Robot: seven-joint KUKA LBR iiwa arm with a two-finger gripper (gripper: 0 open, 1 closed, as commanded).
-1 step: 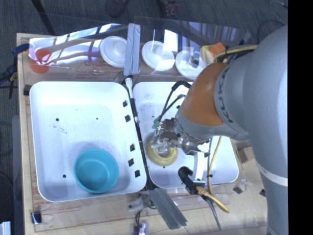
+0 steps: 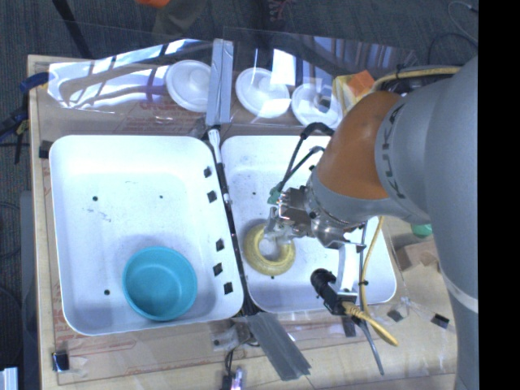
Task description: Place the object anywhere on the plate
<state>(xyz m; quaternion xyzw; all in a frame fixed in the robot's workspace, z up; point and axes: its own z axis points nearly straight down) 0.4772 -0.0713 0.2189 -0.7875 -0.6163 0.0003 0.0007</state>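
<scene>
Jaws sit low over the yellow ring (image 2: 270, 254), right on top of it. Can't tell if they are wide or narrow, bc the wrist hides them from this cam, so can't say the ring is held.

Nearest to the cam, in the bin on the view's left (image 2: 73, 218), is the blue plate (image 2: 160, 283). It sits in the near corner, close to the wall between the bins (image 2: 223, 218). A black part w/ a yellow cable (image 2: 357, 303) hangs near the front of the other bin (image 2: 252, 161).

A bit farther in is the ring, flat on the floor of that bin, near the same wall but on the wrong side of it. It looks soft, maybe tape or rope, hard to tell. The big grey arm (image 2: 431, 153) leans over it.

Farthest back on the worktop (image 2: 41, 88) are some white lids (image 2: 188, 84).

What could go wrong:
- The ring lies flat, so the jaws may close on air or pinch just the edge, & it slips out.
- Not lifted high enough, it could bump the wall & fall back.
- The plate is small & in a corner, so a drop a bit off lands on the bin floor.
</scene>
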